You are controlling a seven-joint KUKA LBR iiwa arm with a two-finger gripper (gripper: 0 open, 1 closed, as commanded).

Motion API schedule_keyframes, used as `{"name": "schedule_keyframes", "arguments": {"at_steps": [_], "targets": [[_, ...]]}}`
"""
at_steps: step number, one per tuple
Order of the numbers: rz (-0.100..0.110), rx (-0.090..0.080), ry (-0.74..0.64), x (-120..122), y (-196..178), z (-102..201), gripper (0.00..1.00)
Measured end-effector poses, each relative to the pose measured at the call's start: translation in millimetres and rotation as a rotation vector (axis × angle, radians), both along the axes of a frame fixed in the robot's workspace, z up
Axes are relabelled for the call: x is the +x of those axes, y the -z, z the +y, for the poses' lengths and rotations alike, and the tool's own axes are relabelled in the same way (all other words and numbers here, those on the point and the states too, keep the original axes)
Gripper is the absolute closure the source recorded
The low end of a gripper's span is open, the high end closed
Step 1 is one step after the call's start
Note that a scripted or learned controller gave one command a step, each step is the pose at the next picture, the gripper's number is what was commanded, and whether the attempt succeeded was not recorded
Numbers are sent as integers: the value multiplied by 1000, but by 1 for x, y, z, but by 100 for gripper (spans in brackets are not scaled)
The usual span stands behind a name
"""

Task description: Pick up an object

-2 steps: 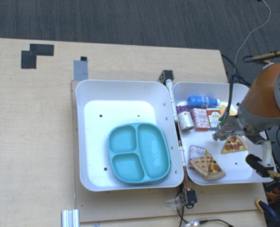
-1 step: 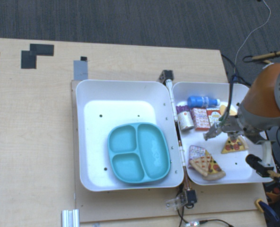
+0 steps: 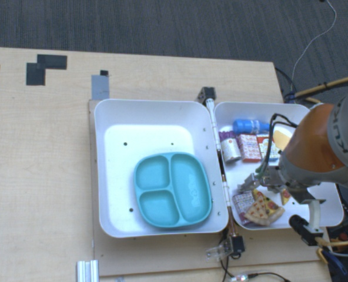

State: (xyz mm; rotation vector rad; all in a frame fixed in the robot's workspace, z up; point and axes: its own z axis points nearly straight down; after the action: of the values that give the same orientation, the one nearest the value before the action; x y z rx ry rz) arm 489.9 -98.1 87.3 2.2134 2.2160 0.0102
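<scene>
The right bin [image 3: 333, 216] holds several small objects. A blue bottle [image 3: 248, 125] lies at its far side, with a red-and-white packet [image 3: 251, 147] and a silver can [image 3: 230, 150] just below it. A yellow object [image 3: 283, 136] is partly hidden by the arm. Near the front lie a pizza-slice toy [image 3: 262, 210] and a crinkled purple packet [image 3: 243, 201]. My gripper [image 3: 261, 181] hangs low over the middle of this bin, just above the pizza slice and the packet. The orange wrist band [image 3: 312, 145] covers the bin's right half.
The left bin [image 3: 112, 157] carries a light blue divided plate [image 3: 173, 188]. A metal divider rail [image 3: 216, 151] runs between the two bins. Black and grey marks sit on the bench at the far left. Cables lie at the front right.
</scene>
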Motion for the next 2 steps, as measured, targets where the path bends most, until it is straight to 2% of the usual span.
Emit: {"name": "schedule_keyframes", "arguments": {"at_steps": [1, 2], "targets": [[-6, -1, -1, 2, -12, 0, 100], [-5, -1, -1, 2, -12, 0, 0]]}}
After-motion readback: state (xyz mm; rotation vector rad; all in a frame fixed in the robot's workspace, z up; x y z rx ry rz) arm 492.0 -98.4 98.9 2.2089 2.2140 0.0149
